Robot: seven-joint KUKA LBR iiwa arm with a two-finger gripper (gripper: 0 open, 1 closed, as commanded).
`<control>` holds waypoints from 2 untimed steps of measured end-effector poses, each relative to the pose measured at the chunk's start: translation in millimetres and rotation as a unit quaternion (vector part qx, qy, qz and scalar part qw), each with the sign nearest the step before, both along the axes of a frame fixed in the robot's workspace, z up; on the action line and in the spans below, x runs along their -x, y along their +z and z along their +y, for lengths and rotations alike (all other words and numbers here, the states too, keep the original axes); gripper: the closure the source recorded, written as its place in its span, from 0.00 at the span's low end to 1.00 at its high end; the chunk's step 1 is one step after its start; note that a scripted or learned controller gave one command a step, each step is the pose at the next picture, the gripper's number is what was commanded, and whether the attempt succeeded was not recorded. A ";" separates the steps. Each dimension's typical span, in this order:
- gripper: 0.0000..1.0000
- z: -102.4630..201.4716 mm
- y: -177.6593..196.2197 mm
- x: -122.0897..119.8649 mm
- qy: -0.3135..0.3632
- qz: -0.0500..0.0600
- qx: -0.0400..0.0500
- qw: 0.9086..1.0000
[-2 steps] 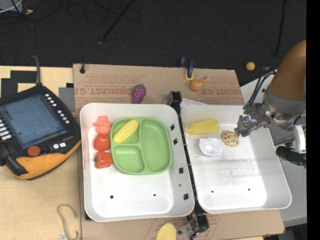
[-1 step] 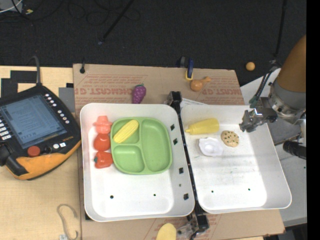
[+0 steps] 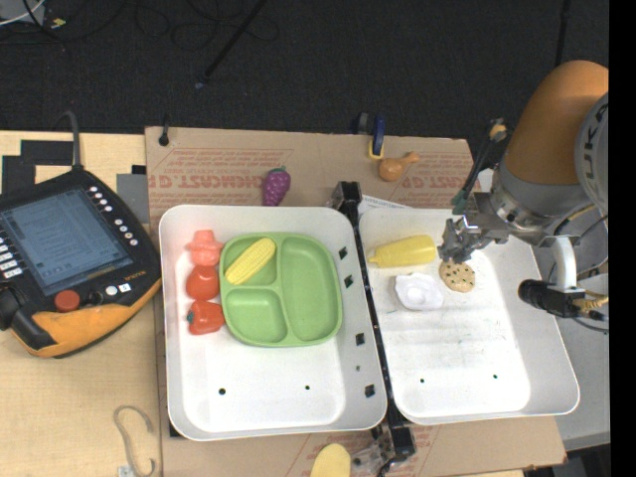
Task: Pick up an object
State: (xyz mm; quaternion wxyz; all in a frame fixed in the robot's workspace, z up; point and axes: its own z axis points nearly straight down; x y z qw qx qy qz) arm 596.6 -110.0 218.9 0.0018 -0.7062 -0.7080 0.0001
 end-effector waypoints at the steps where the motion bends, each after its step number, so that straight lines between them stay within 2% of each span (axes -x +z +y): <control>1: 1.00 47.4 9.2 4.7 0.000 0.000 0.000 1.000; 2: 1.00 105.1 17.2 -4.1 0.001 -0.001 0.000 1.000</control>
